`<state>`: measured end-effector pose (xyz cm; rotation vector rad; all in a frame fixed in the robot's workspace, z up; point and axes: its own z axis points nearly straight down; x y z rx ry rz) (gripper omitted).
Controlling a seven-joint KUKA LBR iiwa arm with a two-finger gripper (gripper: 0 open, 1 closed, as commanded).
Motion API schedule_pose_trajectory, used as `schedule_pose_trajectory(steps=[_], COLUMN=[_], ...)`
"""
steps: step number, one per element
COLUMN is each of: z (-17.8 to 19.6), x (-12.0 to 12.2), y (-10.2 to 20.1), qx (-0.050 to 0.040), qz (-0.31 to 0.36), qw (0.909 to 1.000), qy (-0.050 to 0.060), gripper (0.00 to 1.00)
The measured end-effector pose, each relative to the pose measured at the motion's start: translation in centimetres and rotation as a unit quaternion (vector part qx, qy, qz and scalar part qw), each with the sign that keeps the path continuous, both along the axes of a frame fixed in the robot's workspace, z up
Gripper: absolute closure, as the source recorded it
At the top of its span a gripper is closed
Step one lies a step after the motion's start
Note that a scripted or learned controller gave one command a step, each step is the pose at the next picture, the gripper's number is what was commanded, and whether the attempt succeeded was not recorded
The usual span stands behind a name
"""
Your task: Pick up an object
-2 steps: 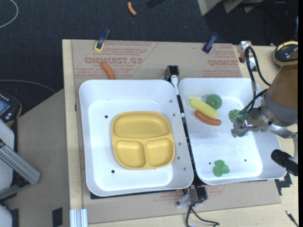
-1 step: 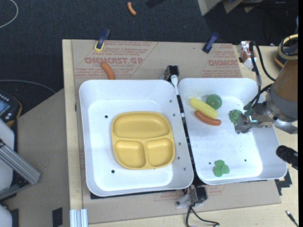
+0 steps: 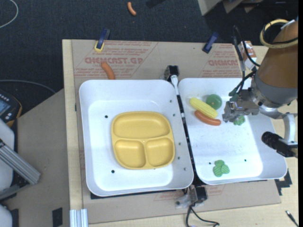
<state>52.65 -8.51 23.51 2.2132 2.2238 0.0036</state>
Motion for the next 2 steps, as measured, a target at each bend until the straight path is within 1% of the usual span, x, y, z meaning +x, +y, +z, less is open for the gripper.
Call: schedule_pose_trajectory(steps=[1,2], z=[0.6,-0.4], x=[3.4,5.6], y=[4.1,8.3], qx=[0.0006,0.0009], qz=[0.001,0.0], qw=[1.0,1.0], qy=[0.0,0.001], gripper=[1.0,1.0])
